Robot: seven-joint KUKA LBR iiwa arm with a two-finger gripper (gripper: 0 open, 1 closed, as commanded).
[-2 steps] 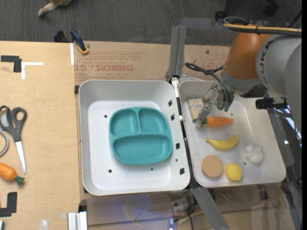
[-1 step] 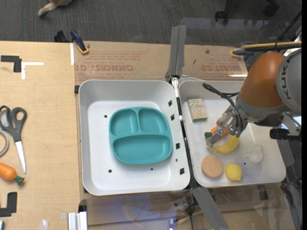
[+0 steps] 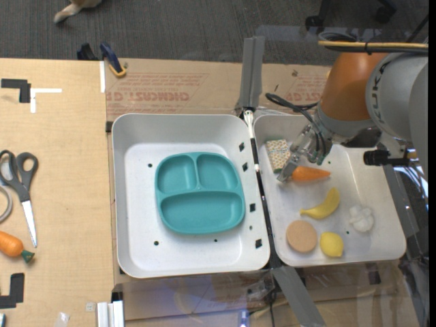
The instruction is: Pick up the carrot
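Note:
An orange carrot (image 3: 311,174) lies in the right white bin (image 3: 381,254), in its upper middle, pointing left. My gripper (image 3: 294,163) hangs directly over the carrot's left end, reaching down from the orange-banded wrist at the upper right. It sits at or just above the carrot; whether it touches is unclear from this angle. A second carrot (image 3: 9,244) with a green stub lies on the wooden bench at the far left, outside both bins.
The right bin also holds a banana (image 3: 324,205), a lemon (image 3: 332,244), a tan disc (image 3: 301,236), a white clump (image 3: 361,216) and a patterned block (image 3: 276,152). A teal divided plate (image 3: 199,192) sits in the left bin (image 3: 129,251). Scissors (image 3: 20,182) lie far left.

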